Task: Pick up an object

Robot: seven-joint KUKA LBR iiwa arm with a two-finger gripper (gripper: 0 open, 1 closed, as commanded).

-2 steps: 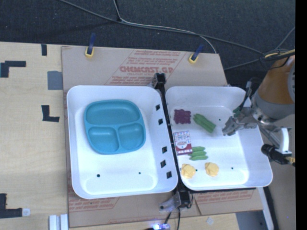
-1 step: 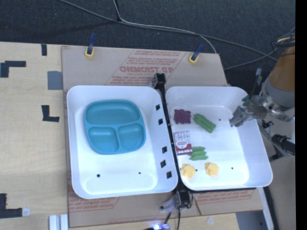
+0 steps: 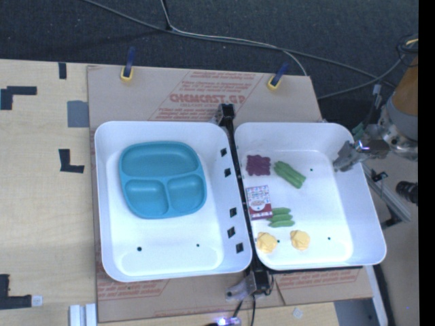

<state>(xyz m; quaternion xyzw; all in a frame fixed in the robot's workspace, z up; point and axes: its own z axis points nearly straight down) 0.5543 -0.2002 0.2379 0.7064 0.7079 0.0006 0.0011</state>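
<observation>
The right bin [image 3: 353,202] holds several small items: a purple grape bunch [image 3: 257,164], a green pepper-like piece [image 3: 289,174], a small red and white packet [image 3: 259,201], a green pea pod [image 3: 281,217] and two yellow pieces [image 3: 266,242] [image 3: 300,239]. My gripper [image 3: 348,157] hovers at the bin's upper right rim, well to the right of all items. Nothing is seen between its fingers.
The left bin [image 3: 109,195] carries a blue divided plate [image 3: 163,179]. Both bins sit on a cardboard sheet [image 3: 204,94] held by two yellow clips. Black cables run across the dark floor at the back. A clamp sits between the bins at the front.
</observation>
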